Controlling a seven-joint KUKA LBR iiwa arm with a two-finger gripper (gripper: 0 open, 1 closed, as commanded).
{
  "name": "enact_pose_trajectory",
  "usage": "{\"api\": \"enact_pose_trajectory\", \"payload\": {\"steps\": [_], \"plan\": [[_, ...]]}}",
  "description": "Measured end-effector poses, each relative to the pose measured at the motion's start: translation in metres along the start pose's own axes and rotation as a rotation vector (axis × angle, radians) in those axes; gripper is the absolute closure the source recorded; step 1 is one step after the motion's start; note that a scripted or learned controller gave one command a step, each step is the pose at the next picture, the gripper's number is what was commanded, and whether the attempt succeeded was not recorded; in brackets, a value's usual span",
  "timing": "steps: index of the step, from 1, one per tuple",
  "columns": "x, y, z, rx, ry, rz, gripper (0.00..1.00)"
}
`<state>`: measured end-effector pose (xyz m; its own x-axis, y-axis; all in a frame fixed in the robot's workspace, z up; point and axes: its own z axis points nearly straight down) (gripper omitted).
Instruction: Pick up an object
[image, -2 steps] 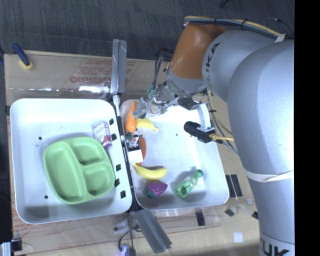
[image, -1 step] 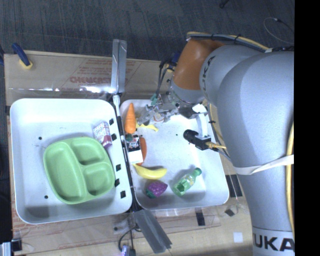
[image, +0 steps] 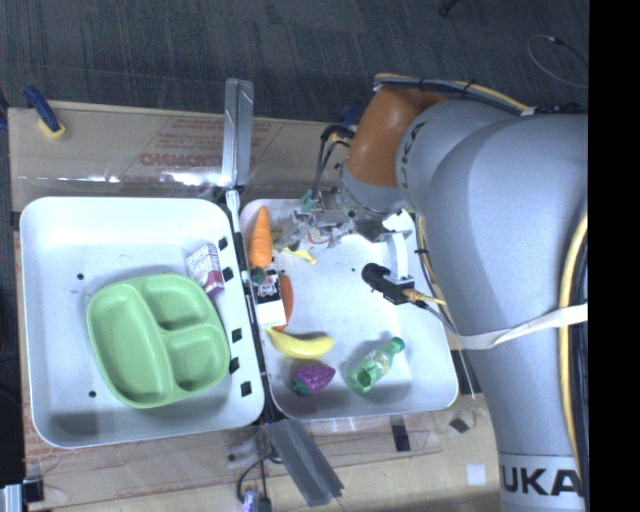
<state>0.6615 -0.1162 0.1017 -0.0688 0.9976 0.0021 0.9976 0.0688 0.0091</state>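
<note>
The left white plastic bin (image: 55, 240) holds a light green plastic plate with three compartments (image: 155, 340), which lies flat in the middle of it. Just beyond the right far edge of this plate lies a small pink and white packet (image: 206, 266), close to the right wall of the bin.

In the right white plastic bin (image: 345, 315), a long orange toy carrot (image: 260, 235) lies along the left wall, at the far side. Nearer along the same wall is a small black and white object (image: 266, 289); I cannot tell what it is. A shorter orange-red piece (image: 287, 295) lies just beside it on the right. A yellow toy banana (image: 300, 344) lies nearer than these, and a purple bunch of toy grapes (image: 313, 377) is just beside the banana on its near side. A small yellow piece (image: 304, 256) lies to the right of the carrot. A green plastic bottle (image: 372, 367) lies tilted near the near right corner.

The gripper (image: 318, 222) is over the far part of the right bin, near the carrot and the small yellow piece. I cannot tell if it is apart or together, and no object is visibly in it. The grey arm (image: 480, 230) reaches in from the right.
</note>
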Motion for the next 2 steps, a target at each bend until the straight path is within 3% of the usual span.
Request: {"api": "enact_pose_trajectory", "payload": {"steps": [1, 2], "plan": [[0.002, 0.001, -0.011, 0.0, 0.001, -0.006, 1.0], [0.061, 0.0, -0.091, 0.011, -0.001, 0.016, 1.0]]}}
